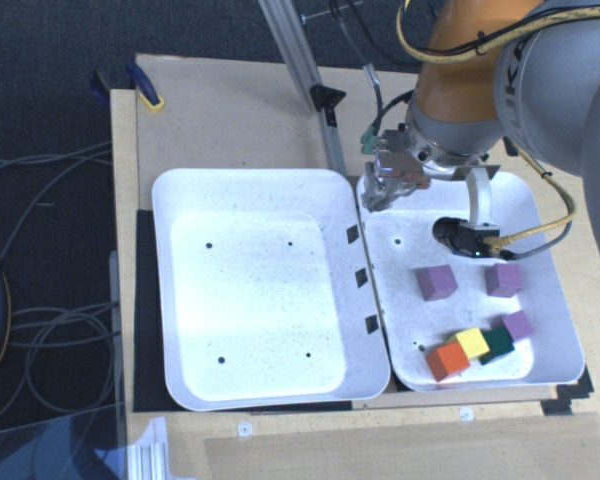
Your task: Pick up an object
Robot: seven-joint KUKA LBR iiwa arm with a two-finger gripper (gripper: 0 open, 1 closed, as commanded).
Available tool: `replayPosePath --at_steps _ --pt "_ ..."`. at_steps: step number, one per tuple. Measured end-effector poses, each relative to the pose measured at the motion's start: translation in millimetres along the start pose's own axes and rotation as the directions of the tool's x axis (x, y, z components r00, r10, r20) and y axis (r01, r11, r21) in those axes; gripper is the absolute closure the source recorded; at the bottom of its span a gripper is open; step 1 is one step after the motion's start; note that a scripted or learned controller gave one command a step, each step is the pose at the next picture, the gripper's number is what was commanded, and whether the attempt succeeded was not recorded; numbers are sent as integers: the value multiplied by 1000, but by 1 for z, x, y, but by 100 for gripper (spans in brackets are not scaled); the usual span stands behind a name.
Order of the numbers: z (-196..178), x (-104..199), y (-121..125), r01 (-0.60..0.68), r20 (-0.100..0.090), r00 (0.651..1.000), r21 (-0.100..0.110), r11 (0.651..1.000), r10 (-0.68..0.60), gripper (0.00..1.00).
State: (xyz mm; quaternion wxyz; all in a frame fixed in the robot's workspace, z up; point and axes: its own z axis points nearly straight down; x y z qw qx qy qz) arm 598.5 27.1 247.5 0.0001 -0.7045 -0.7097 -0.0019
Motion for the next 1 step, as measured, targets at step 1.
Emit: replayPosePath --at_steps 1 --pt "13 55 0 -1 0 1000 5 1000 1 100"
